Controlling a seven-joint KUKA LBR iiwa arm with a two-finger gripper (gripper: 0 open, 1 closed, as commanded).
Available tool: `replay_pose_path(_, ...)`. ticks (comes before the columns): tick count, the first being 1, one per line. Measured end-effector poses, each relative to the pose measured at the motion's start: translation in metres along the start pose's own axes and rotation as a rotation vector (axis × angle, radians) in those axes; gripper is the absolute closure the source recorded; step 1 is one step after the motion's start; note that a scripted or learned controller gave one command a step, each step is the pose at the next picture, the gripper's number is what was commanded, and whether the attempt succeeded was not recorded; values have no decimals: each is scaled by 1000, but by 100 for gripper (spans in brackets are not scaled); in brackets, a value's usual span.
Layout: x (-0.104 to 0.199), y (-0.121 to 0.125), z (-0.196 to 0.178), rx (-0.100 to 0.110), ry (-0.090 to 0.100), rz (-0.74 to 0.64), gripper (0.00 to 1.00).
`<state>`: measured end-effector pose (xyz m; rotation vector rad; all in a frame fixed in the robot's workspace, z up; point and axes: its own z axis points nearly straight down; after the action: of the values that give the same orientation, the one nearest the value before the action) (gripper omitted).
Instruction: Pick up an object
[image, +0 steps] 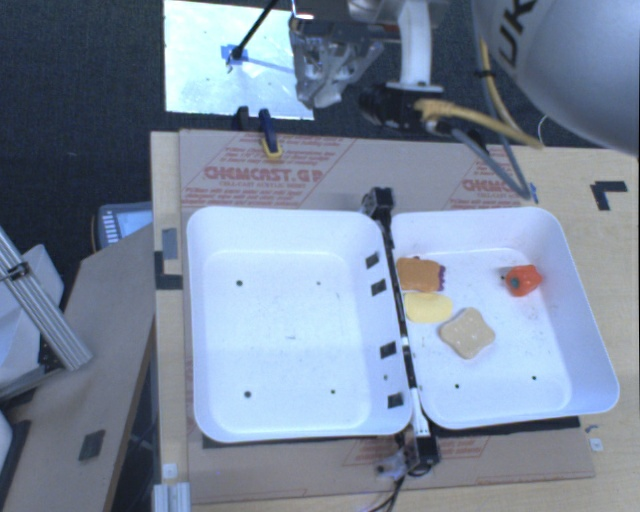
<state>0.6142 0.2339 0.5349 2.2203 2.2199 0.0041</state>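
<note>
Looks like we're at the very start of a try: the gripper (322, 75) is parked high at the top of the view, past the far edge of the bench and well away from both bins, with nothing between its fingers, and I honestly can't tell how wide they are. All the candidates sit in the right bin (580, 300): an orange piece (420, 274) with a purple edge near the divider, a flat pale yellow disc (428, 308) touching it just below, a tan, puffy, roughly square biscuit (467, 333) next to that, and a small red-orange chunk (521, 280) off on its own. The left bin (210, 330) is smooth white plastic. I'd say the next move is swinging over the right bin and dropping onto one; the chunk looks easiest since it's isolated.
</note>
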Motion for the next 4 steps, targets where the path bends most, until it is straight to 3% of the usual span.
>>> replay_pose_path(2,0,51,0,1,0,1,100)
replay_pose_path(3,0,54,0,0,0,-1,100)
replay_pose_path(4,-60,42,225,17,-6,3,100)
